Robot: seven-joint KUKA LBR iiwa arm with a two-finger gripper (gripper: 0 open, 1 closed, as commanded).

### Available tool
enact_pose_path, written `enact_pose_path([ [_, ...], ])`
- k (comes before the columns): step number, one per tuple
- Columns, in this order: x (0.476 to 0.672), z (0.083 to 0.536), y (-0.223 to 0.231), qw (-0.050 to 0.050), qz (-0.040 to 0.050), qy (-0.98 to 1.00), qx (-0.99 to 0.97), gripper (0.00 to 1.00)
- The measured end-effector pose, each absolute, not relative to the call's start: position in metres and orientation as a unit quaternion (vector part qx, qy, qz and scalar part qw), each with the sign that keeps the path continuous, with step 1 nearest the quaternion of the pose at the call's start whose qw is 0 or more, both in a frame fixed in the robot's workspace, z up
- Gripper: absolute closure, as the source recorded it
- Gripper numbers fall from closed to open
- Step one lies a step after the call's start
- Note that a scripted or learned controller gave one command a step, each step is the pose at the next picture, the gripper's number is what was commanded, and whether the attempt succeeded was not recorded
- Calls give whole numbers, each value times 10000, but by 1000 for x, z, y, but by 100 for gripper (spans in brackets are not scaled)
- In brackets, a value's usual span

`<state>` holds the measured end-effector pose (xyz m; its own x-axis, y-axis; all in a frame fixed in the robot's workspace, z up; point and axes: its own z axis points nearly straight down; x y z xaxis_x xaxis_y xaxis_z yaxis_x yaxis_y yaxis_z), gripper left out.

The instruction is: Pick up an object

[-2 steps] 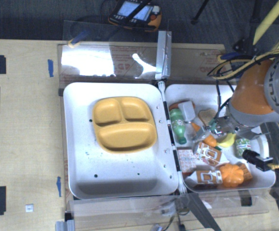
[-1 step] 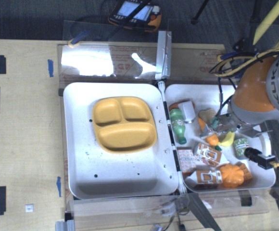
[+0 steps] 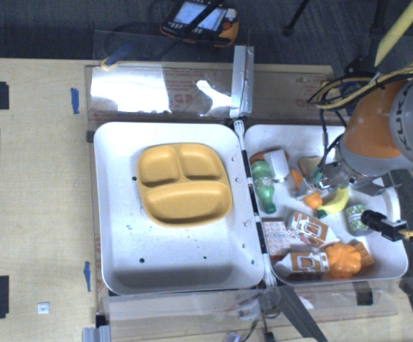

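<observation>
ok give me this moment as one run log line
arm: over right bin | gripper: low by banana | grasp: unconfirmed | left bin: yellow divided tray | right bin: green bottle, cartons, orange toy

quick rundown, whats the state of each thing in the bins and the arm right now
yellow divided plate: lying flat in the left bin, nothing in its compartments
green bottle: on its side in the right bin, by the divider
banana: lying under the end effector
orange pumpkin toy: resting near the front wall
end effector: low over the clutter, grip unclear
</observation>
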<state>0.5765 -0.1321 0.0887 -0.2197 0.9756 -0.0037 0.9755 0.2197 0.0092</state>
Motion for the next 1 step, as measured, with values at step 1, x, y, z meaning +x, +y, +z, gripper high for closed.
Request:
enact_pose_path([
  [1,564,241,-151,13,1,8453,5343,100],
])
